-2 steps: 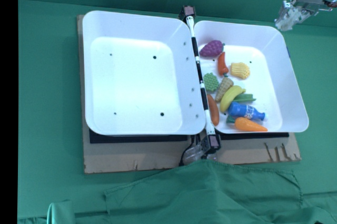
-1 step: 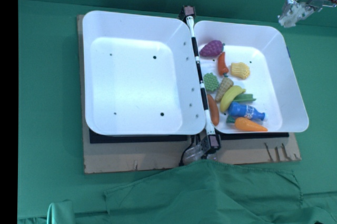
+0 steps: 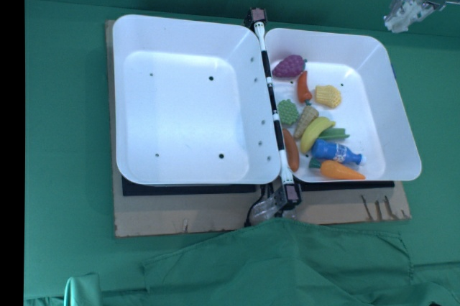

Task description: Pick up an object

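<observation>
Green cloth covers the desk (image 3: 65,118), cardboard under two white bins. Left bin (image 3: 129,31) bare plastic. Right bin (image 3: 392,110) holds glossy toy food: orange carrot (image 3: 341,170), blue bottle (image 3: 336,151), yellow banana (image 3: 315,133), corn (image 3: 328,95), purple grapes (image 3: 289,66). Claw (image 3: 399,16) hovers beyond the right bin's far corner, well apart; toys lie below-left of it. Can't tell claw opening.

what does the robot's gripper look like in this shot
The gripper sits at the top right corner, past the right bin. It looks like pale grey and silver metal: a blocky, angular body with dark thin cables or rods running up behind it, and a whitish tip at its lower end. It is small and a bit blurred, so no markings can be made out.
</observation>
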